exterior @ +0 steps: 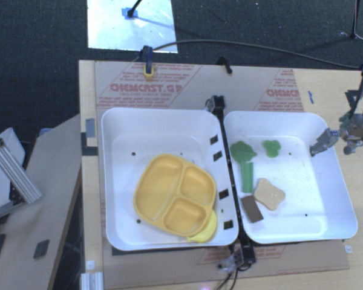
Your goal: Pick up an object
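Camera view looks down at a slant on the tabletop [169,77], and we see two shallow white bins sitting side by side on a sheet of printed cardboard. The left bin [124,125] carries a yellow divided tray [174,194] with three compartments, lying toward the bin's near right part; a small yellow piece [207,230] pokes out from under its near right corner.

The right bin [327,222] carries the smaller things. A green broccoli-like toy [245,162] lies close to the bin's left wall, its stalk running toward us. Near it, toward the far side, sits a smaller green piece [271,147], apart from the first. Closer to us we see a tan slice like toast [269,194], and touching its left edge a small brown block [251,208].

The arm comes in from the right edge, and the claw [322,142] sits over the far right rim of the right bin. We see one grey finger pointing left and down into the bin, with nothing visible between the fingers. We cannot tell whether the claw is spread or pressed together. It is well apart from the toast slice and the green pieces, all of which rest on the bin floor.
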You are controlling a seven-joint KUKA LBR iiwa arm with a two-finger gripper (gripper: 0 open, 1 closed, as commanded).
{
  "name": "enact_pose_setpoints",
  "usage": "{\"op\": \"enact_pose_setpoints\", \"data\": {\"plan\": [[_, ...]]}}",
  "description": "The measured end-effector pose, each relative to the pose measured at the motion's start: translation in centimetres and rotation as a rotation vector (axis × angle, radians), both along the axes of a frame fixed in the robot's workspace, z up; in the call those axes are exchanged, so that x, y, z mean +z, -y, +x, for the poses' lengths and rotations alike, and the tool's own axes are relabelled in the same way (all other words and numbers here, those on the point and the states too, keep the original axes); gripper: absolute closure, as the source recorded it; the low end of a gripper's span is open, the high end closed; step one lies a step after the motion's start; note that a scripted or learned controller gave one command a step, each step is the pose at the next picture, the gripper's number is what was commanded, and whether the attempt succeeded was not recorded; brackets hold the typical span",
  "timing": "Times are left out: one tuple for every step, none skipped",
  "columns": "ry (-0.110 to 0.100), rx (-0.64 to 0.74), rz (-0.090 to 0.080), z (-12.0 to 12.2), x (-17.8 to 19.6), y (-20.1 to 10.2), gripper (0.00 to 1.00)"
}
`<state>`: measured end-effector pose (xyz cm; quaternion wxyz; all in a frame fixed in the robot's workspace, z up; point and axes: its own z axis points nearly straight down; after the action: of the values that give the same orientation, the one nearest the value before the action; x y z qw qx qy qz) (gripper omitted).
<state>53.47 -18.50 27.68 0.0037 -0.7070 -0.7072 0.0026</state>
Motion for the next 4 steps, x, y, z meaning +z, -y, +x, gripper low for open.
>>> {"op": "enact_pose_setpoints", "data": {"plan": [[0.01,0.003,-0.002,0.2,0.6,-0.1,0.0],[0.009,0.002,-0.002,0.4,-3.5,-0.2,0.0],[0.007,0.001,-0.001,-0.5,-8.2,-0.3,0.0],[0.007,0.001,-0.001,-1.4,-13.2,-0.6,0.0]]}}
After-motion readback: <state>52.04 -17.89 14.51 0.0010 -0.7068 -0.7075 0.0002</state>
